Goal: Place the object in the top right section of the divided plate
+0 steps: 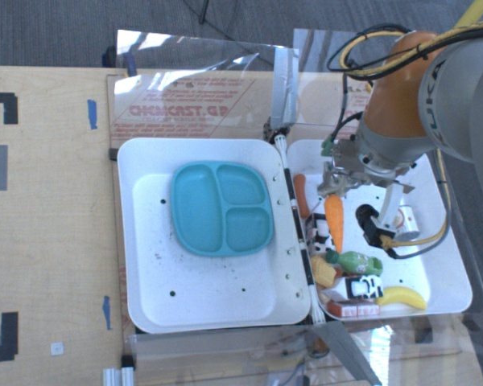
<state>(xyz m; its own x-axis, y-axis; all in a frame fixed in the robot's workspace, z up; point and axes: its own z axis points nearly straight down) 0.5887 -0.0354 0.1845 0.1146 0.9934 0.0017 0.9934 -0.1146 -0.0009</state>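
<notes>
The arm entered from three o'clock and its gripper (344,182) hung over the upper left part of the right bin (447,215). The carrot (334,222) lay directly below it, toward six o'clock, with its long axis running twelve to six and its top end touching or just under the gripper's tip. Whether the fingers were released or clenched could not be told: the wrist body and cables covered them, and no gap or closure was visible. No grasp on the carrot could be confirmed.

The carrot was judged the likely task object, being the nearest item to the gripper. It rested in the right bin, near that bin's left wall. A sausage (301,195) lay just beside it at ten o'clock, also aligned twelve to six. A green item (356,261) lay near the carrot's lower end at five o'clock, and a banana (402,297) lay well apart at the bin's lower edge.

The plate (222,208) sat in the left bin (145,240), at nine o'clock from the gripper, with the two bin walls between. Its target section (240,185) was the compartment at the plate's one o'clock.

Judgement: the coming move turned on the carrot's axis. Fingers closing across its width, along the three-to-nine line, would be required. The sausage close alongside posed a risk of interference. The carry would then run toward nine o'clock over the bin walls.
</notes>
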